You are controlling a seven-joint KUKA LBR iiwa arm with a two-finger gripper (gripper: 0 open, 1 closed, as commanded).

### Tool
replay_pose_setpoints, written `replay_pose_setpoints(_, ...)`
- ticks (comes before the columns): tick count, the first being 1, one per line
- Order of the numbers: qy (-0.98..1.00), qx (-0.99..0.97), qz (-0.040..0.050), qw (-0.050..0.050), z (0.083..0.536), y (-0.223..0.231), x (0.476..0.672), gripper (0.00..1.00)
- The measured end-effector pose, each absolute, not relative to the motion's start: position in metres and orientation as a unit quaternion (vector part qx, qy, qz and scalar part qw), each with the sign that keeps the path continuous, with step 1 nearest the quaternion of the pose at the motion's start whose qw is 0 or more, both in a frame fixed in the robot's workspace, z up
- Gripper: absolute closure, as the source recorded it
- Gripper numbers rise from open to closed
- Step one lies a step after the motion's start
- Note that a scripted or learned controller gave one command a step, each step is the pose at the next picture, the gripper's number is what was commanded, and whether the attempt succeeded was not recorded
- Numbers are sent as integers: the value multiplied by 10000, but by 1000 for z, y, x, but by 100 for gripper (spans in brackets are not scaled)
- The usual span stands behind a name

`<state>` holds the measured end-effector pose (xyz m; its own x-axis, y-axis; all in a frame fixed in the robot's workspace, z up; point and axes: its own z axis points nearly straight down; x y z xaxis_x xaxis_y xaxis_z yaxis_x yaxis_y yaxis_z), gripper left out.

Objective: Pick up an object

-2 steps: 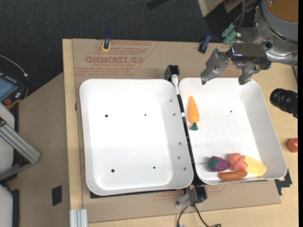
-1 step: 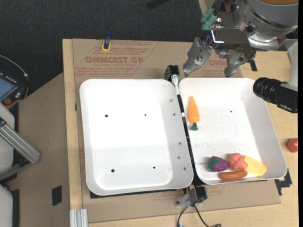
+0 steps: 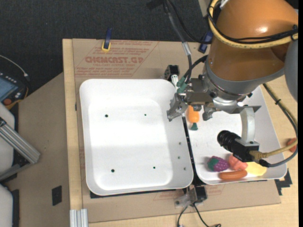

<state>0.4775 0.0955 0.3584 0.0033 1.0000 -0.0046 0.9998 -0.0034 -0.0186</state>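
Above the seam between the two white bins, we are seeing the gripper [image 3: 193,113] hanging low, its grey metal fingers [image 3: 176,109] closed around a small orange object [image 3: 193,115] that is showing between them. The orange object is sitting just over the left edge of the right bin [image 3: 270,126], beside the wall shared with the left bin [image 3: 94,141]. The arm's orange band [image 3: 251,22] is bulking over the upper right, with black cables looping around it. At the near end of the right bin we are finding a cluster of small things lying close together: a purple grape bunch [image 3: 218,164], a pink piece [image 3: 236,162], a red sausage-shaped piece [image 3: 232,175] and a yellow piece [image 3: 257,170]. Both bins are resting on a brown cardboard sheet [image 3: 118,56].
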Motion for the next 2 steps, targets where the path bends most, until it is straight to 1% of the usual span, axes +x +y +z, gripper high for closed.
replay_pose_setpoints(1,-7079,-7063,-49,-29,468,114,480,0)
replay_pose_setpoints(2,-7100,-7042,-56,-18,540,185,479,0)
